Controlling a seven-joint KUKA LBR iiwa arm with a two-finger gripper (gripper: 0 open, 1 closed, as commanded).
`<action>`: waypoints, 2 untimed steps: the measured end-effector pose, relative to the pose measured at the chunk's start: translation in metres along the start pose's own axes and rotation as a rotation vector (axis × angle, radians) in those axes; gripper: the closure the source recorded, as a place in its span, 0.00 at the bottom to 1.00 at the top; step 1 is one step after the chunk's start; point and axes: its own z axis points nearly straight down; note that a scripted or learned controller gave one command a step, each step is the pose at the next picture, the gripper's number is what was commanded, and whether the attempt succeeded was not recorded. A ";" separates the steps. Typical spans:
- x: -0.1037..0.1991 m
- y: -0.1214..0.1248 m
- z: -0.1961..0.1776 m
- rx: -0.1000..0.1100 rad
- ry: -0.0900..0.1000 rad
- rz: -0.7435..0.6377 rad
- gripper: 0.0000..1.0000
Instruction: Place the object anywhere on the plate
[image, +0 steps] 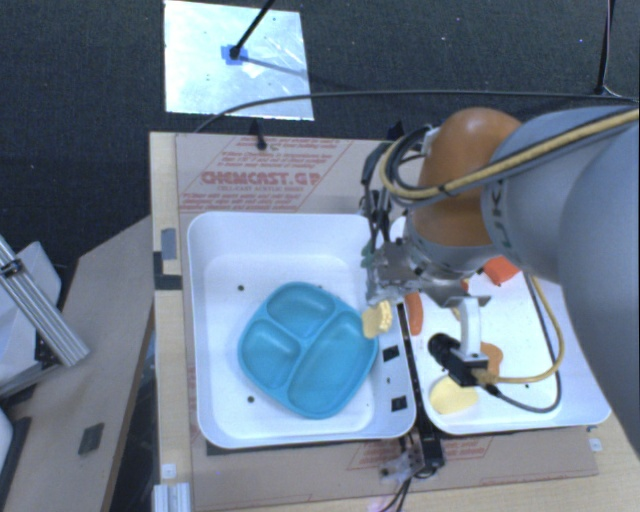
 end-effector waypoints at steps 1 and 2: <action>0.044 0.003 -0.002 0.000 0.000 0.001 1.00; 0.101 0.001 0.002 0.001 0.000 0.001 1.00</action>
